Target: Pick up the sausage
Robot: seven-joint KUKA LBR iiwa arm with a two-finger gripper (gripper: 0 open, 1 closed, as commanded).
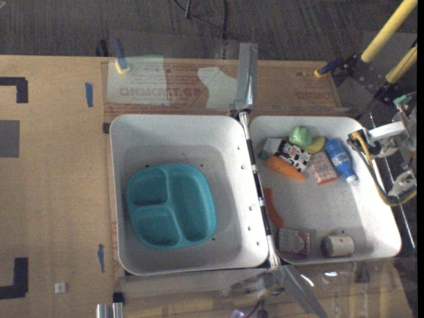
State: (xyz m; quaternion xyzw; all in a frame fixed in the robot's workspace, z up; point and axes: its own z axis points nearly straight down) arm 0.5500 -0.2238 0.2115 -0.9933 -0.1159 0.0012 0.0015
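Observation:
The sausage (272, 208) is a thin reddish-brown stick lying along the left wall of the right bin (371, 220), about halfway down. My gripper (398, 162) hangs at the far right, over that bin's right rim, well away from the sausage. Nothing shows in its grasp.
The right bin also holds an orange carrot (287, 169), a black-and-white carton (291, 152), a green lump (300, 136), a blue bottle (340, 159), a pink box (322, 168), a dark packet (295, 242) and a can (338, 245). A teal divided plate (171, 205) lies in the left bin (126, 138).

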